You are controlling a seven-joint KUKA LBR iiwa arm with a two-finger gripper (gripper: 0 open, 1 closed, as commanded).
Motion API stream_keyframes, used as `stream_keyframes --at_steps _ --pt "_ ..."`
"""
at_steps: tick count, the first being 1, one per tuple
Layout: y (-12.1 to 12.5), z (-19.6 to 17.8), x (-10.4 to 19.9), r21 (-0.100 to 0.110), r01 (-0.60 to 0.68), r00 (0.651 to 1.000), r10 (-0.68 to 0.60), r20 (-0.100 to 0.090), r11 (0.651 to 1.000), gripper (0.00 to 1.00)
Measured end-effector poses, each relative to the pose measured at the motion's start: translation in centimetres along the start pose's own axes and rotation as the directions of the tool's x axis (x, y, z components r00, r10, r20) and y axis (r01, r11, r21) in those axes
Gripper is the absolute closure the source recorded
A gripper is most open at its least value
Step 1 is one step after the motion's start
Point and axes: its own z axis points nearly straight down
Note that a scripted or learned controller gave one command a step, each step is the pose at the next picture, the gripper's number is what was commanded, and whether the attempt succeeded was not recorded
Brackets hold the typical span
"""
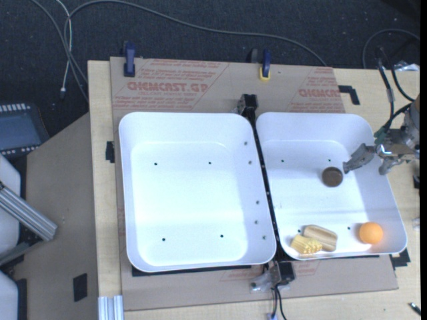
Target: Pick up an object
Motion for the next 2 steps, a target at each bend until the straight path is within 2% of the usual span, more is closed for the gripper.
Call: stream_keyframes --at_steps 1,2 --pt "0.1 -0.3 0.0 -0.005 0.001 1.000 -0.001 0.001 1.000 0.00" --pt "0.1 4.0 0.4 -0.002 0.001 1.000 -0.001 0.000 1.000 0.00"
